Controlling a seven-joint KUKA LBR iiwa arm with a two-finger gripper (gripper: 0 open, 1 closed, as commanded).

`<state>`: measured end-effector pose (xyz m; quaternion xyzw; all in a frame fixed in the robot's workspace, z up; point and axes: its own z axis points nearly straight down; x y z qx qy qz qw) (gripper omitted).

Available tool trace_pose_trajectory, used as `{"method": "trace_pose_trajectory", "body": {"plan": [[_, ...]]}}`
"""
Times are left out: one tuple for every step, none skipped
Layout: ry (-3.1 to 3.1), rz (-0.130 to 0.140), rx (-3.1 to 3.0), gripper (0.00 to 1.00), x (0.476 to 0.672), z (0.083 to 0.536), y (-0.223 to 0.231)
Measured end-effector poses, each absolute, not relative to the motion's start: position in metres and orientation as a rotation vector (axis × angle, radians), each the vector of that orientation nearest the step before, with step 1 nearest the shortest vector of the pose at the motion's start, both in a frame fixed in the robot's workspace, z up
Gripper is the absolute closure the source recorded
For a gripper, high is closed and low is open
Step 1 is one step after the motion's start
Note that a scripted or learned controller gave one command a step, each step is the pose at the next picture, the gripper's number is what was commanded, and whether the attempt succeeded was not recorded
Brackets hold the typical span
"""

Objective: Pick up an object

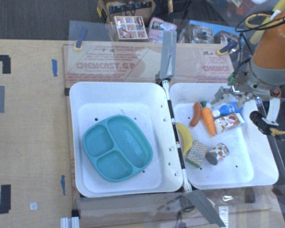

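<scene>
My gripper [232, 99] hangs over the back of the right bin [261, 175], open, with nothing between its fingers. Just below it lie a white bottle with a blue cap [226, 110] and a small printed carton [228, 123]. To their left are two carrots, a darker one [195, 114] and an orange one [208, 121]. A yellow banana [184, 137] lies along the bin's left wall. Near the bin's middle sit a checkered packet [196, 153] and a small printed can [217, 154] on its side.
The left bin [85, 99] holds a teal divided plate [117, 147]. A grey divider post [167, 58] stands behind the gap between the bins. Boxes and clutter lie beyond the bench's back edge. Cables hang by the arm at the right.
</scene>
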<state>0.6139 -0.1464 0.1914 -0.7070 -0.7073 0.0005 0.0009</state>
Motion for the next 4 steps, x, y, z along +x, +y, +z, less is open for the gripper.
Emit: {"method": "trace_pose_trajectory", "body": {"plan": [[-2.359,-0.001,-2.077,0.00,0.625,0.097,-0.104],[-2.363,-0.005,-2.086,1.00,0.627,0.111,-0.106],[-2.172,-0.001,-2.272,1.00,0.648,0.185,-0.048],[-2.172,-0.001,-2.272,0.00,0.648,0.185,-0.047]]}}
